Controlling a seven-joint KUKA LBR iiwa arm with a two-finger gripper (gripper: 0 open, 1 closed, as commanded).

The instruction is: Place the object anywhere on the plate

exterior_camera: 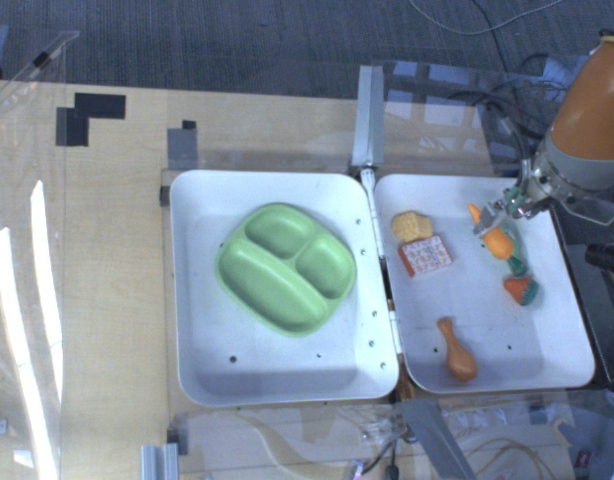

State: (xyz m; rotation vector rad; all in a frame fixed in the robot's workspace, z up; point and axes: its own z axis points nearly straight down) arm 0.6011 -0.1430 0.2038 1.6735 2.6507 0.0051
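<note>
We see the tool [507, 208] over the right bin's [547, 368] far right corner, just above a toy carrot [499, 243]; whether it grips anything we cannot tell. The green divided plate [287, 266] sits mid-left bin [197, 348]. Elsewhere in the right bin lie a cracker [412, 226], a red-patterned packet [426, 256], another small carrot [521, 289] and a drumstick [455, 350].

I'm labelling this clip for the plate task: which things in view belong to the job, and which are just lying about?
Job:
green plate in the left bin
gripper over the right bin
orange carrot just below the gripper

Lying about:
cracker
red-patterned packet
drumstick
strawberry
</note>
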